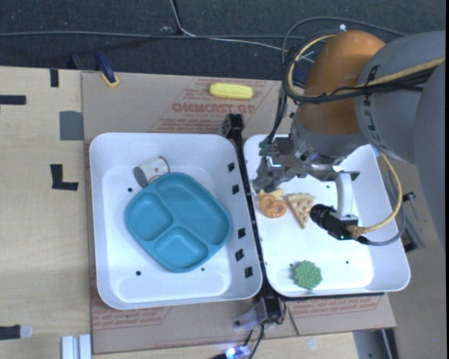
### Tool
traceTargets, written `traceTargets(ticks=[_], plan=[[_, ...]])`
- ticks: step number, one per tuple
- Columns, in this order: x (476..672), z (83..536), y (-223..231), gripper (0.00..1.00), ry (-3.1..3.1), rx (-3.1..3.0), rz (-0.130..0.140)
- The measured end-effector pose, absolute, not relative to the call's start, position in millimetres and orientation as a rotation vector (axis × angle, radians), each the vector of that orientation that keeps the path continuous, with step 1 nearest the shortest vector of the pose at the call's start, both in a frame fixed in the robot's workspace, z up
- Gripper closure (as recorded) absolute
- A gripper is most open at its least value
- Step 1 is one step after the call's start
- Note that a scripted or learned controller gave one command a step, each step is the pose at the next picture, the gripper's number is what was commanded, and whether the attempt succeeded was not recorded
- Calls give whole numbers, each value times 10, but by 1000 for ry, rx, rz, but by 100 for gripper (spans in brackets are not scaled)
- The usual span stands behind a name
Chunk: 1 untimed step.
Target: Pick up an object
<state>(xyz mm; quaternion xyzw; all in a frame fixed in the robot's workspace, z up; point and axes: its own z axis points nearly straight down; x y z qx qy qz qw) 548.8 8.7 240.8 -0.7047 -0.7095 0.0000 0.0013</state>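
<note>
Over the left side of the right bin (374, 264), the arm's gripper (270, 183) hangs close to an orange ring (271, 205), the likeliest candidate for the pick. Whether the gripper is spread or closed cannot be told from this angle, and nothing is seen held in it. The ring lies flat on the bin floor, just nearward of the gripper tip in the camera view, so the coming move looks like a short drop with a slight shift toward the near edge. Roughly round, the ring offers no clear long axis, so any approach angle should serve. Room is tight on two sides. The wall facing the left bin (112, 275) stands close on the ring's left, and a tan wedge (301, 208) lies just beside it on the right, point aimed nearward; whether the two touch is unclear. Open floor runs from the ring toward the near edge, where a green ball (307, 274) sits well apart. Across the wall, a blue plate (178, 219) and a small cup (151, 170) lie well clear of the arm's reach here, and a yellow piece (230, 90) rests outside both bins on the counter (22, 200).
</note>
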Motion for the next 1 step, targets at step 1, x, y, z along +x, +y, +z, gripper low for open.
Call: traceTargets(ticks=[1], plan=[[5554,2455,661,100,-2228,-2212,0]])
